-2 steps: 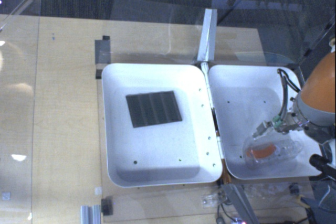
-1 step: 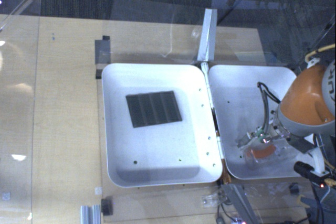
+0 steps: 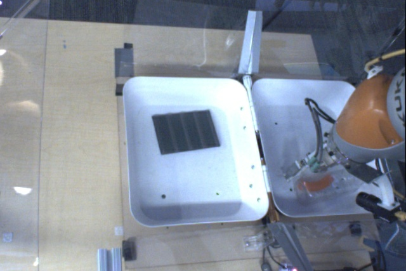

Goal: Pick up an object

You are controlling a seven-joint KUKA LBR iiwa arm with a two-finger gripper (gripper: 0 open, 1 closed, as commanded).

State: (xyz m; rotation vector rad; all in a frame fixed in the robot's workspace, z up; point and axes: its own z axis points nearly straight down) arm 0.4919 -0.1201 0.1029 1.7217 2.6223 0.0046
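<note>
A dark grey ribbed rectangular pad lies flat in the left bin, towards its back. In the right bin a small red-orange object lies near the front, with what looks like a clear, glinting piece just left of it. My gripper reaches down into the right bin from the right, directly above and very close to the red-orange object. The grey wrist with its orange band hides the bin's right part. Whether the gripper touches the object is not visible.
A metal divider post rises behind the seam between the two bins. A black cable loops off the wrist over the right bin. Bare wooden bench extends to the left. Black brackets stand at the left bin's corners.
</note>
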